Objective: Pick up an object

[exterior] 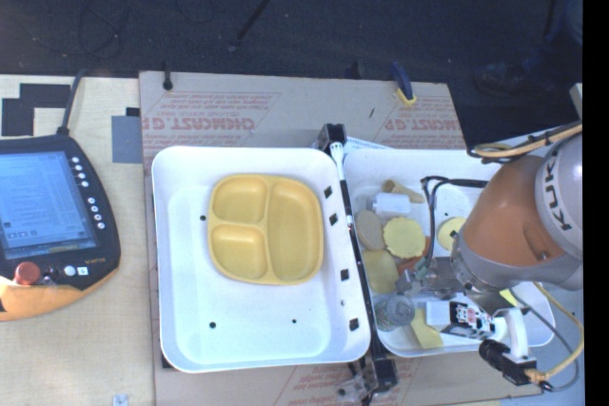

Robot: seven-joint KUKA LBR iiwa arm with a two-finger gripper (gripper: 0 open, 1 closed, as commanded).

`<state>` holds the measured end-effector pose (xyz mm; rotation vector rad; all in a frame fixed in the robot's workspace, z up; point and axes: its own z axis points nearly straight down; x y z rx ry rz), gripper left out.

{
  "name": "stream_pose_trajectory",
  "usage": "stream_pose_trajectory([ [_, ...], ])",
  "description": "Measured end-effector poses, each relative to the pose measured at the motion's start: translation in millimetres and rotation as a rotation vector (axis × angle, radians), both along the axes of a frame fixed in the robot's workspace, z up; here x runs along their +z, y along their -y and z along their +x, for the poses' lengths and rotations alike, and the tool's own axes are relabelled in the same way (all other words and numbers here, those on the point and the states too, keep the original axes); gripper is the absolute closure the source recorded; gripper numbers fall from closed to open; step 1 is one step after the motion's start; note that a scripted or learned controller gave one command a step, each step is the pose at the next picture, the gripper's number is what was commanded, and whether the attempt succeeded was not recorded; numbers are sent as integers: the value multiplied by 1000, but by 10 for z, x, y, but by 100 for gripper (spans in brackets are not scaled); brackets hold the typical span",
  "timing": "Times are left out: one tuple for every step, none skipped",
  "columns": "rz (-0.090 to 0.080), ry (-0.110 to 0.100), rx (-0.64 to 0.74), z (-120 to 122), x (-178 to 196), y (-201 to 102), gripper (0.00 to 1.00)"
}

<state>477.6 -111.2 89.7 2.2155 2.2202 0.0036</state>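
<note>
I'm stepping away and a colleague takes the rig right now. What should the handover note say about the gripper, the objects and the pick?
Gripper: down in the right bin, low among the objects; grip state can't be read from this view, and nothing is visibly held.
Objects: a pile of small items in the right bin, including a round yellow disc and a small white piece. The yellow divided plate lies in the left bin.
Done: arm has reached the pile.
Left: confirm a grasp and lift an object clear.

Two white bins (181,195), one yellow divided plate (265,228) and one handheld control pendant (52,209)
</note>
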Motion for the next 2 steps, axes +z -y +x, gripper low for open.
stream_pose_trajectory([
  [2, -5, 1, 693, -9, -58, 0],
  [6, -7, -3, 672, 94, -60, 100],
])
